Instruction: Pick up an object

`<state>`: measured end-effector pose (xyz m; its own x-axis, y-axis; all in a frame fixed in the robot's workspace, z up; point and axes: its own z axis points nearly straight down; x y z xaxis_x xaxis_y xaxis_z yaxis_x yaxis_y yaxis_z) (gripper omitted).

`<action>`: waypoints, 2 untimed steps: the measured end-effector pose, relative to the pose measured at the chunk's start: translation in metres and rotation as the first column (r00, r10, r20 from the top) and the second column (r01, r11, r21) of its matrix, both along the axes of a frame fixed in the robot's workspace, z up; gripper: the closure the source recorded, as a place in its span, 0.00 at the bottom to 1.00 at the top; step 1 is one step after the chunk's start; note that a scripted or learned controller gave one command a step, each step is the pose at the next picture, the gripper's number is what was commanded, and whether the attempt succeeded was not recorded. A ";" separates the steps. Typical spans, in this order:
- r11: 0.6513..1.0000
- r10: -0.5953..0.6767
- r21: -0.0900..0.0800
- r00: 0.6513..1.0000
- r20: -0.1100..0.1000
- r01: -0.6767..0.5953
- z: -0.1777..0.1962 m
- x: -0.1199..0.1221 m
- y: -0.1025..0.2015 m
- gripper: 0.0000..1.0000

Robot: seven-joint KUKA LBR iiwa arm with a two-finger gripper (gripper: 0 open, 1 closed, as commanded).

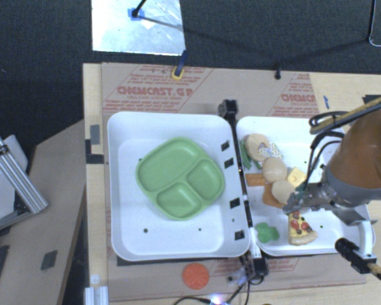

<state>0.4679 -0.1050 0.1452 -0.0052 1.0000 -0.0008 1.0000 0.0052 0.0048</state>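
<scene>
The right bin (317,129) holds several toy foods: a pizza slice (300,229), a green piece (266,232), two pale round buns (274,169), a yellow cheese block (296,176), an orange strip (255,180) and a speckled piece (265,149). My gripper (296,202) hangs low over the bin, just above the pizza slice and right of the lower bun (282,190). The grey wrist with its orange band (365,157) covers the bin's right part.
The left bin (124,234) carries a green divided plate (180,177). An orange disc (195,275) lies on the bench in front of the bins. A black divider with clips (238,170) runs between the bins. Cables (333,119) loop above the arm.
</scene>
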 end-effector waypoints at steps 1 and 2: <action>1.000 0.000 -0.001 1.000 0.004 0.000 0.063 0.006 0.000 1.00; 1.000 0.000 0.000 1.000 -0.001 0.000 0.080 0.008 0.000 1.00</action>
